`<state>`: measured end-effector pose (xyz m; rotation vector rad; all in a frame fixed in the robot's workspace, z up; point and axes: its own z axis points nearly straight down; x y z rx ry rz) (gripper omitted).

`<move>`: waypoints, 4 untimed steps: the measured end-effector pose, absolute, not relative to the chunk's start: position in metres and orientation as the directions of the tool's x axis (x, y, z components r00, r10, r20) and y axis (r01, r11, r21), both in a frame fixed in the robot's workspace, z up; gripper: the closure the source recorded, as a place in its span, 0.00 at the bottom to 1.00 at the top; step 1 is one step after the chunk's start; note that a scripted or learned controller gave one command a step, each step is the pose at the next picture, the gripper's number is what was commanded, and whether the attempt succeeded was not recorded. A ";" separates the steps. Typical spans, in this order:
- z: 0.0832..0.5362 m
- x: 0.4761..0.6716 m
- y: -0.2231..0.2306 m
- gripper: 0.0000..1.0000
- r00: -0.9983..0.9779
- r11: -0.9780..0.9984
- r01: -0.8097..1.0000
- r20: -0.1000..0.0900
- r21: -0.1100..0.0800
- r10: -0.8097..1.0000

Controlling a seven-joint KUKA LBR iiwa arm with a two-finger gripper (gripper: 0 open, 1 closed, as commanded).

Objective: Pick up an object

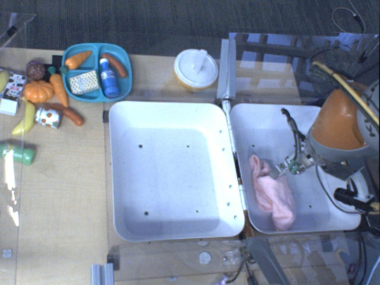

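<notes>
Where the arm (339, 126) reaches in from the right, its gripper (284, 167) sits low in the right bin (332, 215), just beside the upper right edge of a pink cloth (272, 193). The cloth lies crumpled on the bin floor, running from near the bin's left wall down toward its near edge. The fingertips are too small and blurred here to say whether they are spread or pressed together, and nothing can be seen pinched between them. A thin black cable (291, 123) curves up from the gripper toward the wrist, under the orange band.

The left bin (172, 171) stands beside it, the two touching along a shared edge. On the bench beyond them sits a white-lidded cup (196, 68), and further left a blue tray (97, 72) of toy food — carrot, bottle, sausage. More toys lie loose at the left edge, among them a banana (25, 119), a small pumpkin (38, 91) and a green cylinder (21, 154).
</notes>
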<state>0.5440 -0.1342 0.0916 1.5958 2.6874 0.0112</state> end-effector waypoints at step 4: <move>0.091 0.547 -0.101 0.00 -0.444 0.444 0.896 -0.009 0.016 0.896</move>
